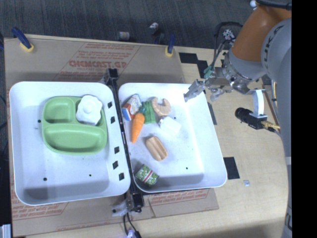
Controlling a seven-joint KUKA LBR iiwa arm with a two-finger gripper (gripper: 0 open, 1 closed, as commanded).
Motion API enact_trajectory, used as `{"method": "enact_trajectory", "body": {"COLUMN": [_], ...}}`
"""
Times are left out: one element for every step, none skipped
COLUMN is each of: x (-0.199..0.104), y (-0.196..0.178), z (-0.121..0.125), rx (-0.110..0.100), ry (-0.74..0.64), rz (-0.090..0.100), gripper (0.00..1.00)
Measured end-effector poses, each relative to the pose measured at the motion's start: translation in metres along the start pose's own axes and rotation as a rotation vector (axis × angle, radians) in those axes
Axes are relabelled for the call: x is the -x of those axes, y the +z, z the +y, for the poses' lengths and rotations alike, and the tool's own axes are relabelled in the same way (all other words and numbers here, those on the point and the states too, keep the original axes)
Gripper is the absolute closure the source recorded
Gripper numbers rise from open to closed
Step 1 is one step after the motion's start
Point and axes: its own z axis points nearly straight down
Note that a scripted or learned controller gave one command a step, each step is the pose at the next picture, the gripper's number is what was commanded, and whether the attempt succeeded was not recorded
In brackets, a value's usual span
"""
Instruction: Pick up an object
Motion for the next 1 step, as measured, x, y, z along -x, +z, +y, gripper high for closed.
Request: {"method": "enact_trajectory", "body": {"x": [-0.0031], "y": [0.1299], "z": [-0.001], "rx": [0.014], "ry": [0.002], "rz": [-0.003], "gripper": [0.0]}}
